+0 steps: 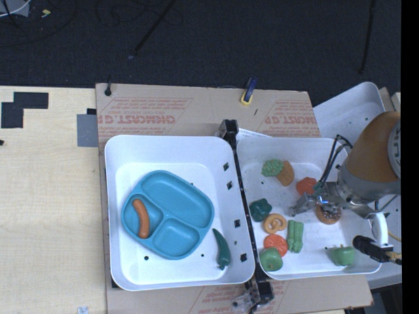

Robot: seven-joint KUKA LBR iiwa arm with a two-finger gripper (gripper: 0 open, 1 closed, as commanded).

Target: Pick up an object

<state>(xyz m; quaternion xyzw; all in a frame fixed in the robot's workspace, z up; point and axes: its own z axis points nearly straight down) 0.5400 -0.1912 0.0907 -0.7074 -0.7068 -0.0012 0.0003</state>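
Observation:
My gripper [319,205] hangs low over the right bin [308,148], near its right side. It sits between a red round piece [305,186] and a brown round piece [328,215], partly covering the brown one. The view does not show anything held. To the gripper's left lie a dark green pepper [260,209], an orange ring [275,224], a light green piece [295,235], a red tomato [275,243] and a green apple [271,260]. A green and orange piece [279,170] lies toward the back, and another green piece [342,256] lies at the front right.
The left bin [124,156] holds a blue divided plate [177,211] with an orange sausage [140,217] in one compartment, and a dark green chili [221,248] beside it. A raised divider [237,188] separates the bins. The arm's body [373,156] looms over the right bin's edge.

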